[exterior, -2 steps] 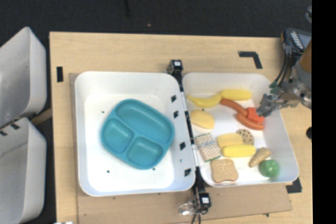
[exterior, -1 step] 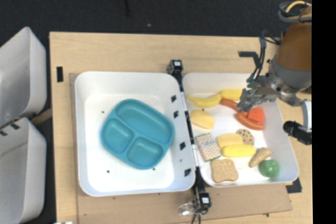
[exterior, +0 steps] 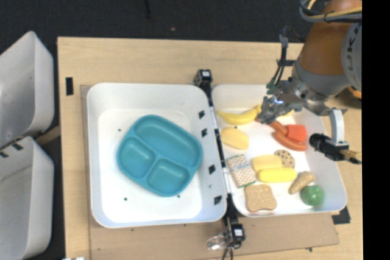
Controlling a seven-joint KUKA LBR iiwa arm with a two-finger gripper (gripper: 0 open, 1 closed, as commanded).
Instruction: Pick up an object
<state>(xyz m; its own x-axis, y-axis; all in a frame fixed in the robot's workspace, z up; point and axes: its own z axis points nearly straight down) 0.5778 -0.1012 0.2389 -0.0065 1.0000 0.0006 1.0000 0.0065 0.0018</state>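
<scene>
We see the arm (exterior: pixel 329 52) reaching in from the right, over the far part of the right bin (exterior: pixel 334 192). Its gripper (exterior: pixel 272 108) hangs low just at the right end of the banana (exterior: pixel 239 115), and we cannot tell if it touches the fruit or how its grasp stands.

The banana lies in the far left part of the right bin. Just near of it is a pale yellow lemon-like piece (exterior: pixel 235 139). To the right of the gripper lies an orange carrot-like piece (exterior: pixel 290 135), close under the wrist. In the middle of this bin we see two yellow blocks, the paler one (exterior: pixel 266 162) on the far side and the brighter one (exterior: pixel 276 175) touching it on the near side. A round cookie with dark chips (exterior: pixel 284 159) is just beside them on the right. A checkered wafer (exterior: pixel 241 170) lies on their left. Near the front wall are a brown toast slice (exterior: pixel 261 197), a tan bread-like piece (exterior: pixel 301 182) and a green round fruit (exterior: pixel 312 195), the last two touching.

The left bin (exterior: pixel 100 192) holds a blue divided plate (exterior: pixel 159 154), lying flat in its middle.
</scene>
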